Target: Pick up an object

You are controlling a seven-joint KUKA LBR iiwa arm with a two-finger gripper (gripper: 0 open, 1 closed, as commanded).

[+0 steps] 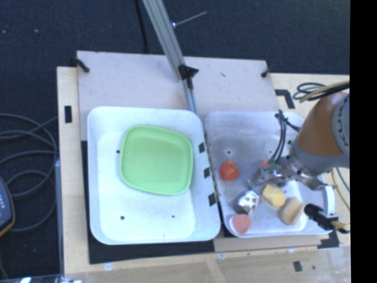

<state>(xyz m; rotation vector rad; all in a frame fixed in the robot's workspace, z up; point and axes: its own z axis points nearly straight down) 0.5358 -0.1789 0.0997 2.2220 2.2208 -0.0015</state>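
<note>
You had the end effector (272,173) low in the right bin (235,128), lower right of the frame, just above the yellow block (274,195). You couldn't tell its opening. A green plate (156,160) lay in the left bin (106,217).

The arm (321,135) is cut off at the right, so only its wrist end shows. It covers the right bin's (235,128) far right corner and part of its floor. The jaws are too small and dark to read. A speckled object (248,202) beside the yellow piece (273,194) is too blurred to identify.
</note>
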